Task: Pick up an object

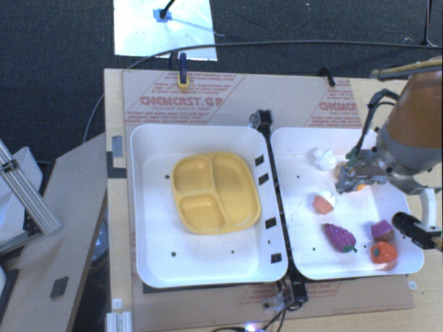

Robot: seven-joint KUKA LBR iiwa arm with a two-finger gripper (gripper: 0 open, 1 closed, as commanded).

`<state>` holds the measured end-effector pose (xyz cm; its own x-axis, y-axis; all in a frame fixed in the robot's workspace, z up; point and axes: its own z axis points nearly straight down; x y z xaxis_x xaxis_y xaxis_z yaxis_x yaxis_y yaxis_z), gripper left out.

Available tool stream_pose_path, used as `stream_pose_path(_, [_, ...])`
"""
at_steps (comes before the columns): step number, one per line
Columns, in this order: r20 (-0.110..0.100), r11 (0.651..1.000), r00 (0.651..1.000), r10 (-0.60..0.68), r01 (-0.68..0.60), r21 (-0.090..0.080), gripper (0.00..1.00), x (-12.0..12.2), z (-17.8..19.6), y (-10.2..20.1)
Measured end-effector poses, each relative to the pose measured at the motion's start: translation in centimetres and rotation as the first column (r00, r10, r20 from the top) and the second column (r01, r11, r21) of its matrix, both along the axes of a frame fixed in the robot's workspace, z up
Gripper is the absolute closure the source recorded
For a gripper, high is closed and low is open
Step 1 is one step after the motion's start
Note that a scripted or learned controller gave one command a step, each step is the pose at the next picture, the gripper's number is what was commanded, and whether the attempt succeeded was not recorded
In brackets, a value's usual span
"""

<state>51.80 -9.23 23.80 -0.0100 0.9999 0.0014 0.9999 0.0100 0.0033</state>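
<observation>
The right bin (304, 254) holds several small toys: a white lumpy piece (323, 158) near its back, a salmon-orange piece (322, 203) in the middle, purple grapes (340, 237), a magenta block (382, 229) and an orange-red tomato-like piece (383, 252) toward the front right. My gripper (351, 179) hangs low over the right bin, just right of and above the salmon-orange piece and below the white piece. Its dark fingers blur together against the bin floor. Nothing is seen between them.
The left bin (156, 254) holds a yellow three-compartment plate (214, 192). A black clip rail (270, 185) divides the two bins. The grey arm with its orange band (415, 116) fills the right side above the right bin.
</observation>
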Motion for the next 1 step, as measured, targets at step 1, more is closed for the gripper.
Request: stream_pose_path(1, [-0.002,1.0,1.0,0.0,0.0,0.0,1.0,-0.44,-1.14,5.85])
